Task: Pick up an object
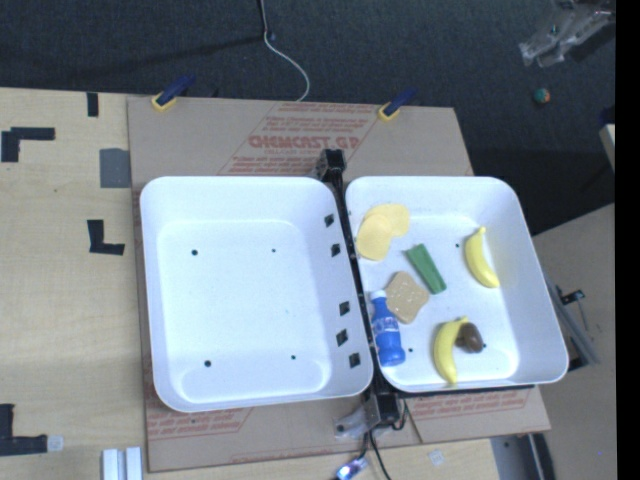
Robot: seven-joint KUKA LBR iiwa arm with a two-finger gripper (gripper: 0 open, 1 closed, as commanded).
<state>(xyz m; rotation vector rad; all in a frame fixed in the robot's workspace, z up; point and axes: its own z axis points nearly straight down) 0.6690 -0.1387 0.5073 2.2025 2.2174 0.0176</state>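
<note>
From the overhead camera view, your gripper (pixel 560 30) is parked way up in the top right corner, off the bench and well apart from both bins; it's too blurry to tell how it's set. All your candidates sit in the right bin (pixel 520 218): a pale yellow slice (pixel 382 230), a green block (pixel 426 268), a tan cracker-like piece (pixel 406 296), a blue bottle (pixel 387 334) along the divider, a banana (pixel 481 258), and another banana (pixel 445 350) with a brown lump (pixel 469 339) touching it. Left bin (pixel 160 268) is beside it.
</note>
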